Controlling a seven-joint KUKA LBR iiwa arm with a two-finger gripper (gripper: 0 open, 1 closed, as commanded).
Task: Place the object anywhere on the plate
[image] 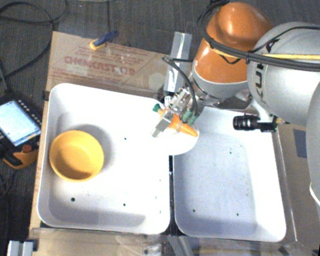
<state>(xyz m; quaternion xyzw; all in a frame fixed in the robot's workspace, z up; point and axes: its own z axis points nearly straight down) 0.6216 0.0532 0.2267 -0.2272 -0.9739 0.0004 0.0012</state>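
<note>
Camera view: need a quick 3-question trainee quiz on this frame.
1. Where does the yellow bowl sit? A) view's left bin B) view's right bin C) on the cardboard
2. True or false: the orange object lies inside the yellow bowl.
3. Fill in: the gripper is near the bins' ____ edge in the picture (top/bottom).
Key: 1 A; 2 false; 3 top.

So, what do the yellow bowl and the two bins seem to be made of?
The bowl looks like plastic: one even yellow colour, smooth, with a soft sheen and no pattern. Glazed ceramic cannot be excluded. The left bin and the right bin look like thin moulded white plastic, matte, with rounded corners and small dark specks.
</note>
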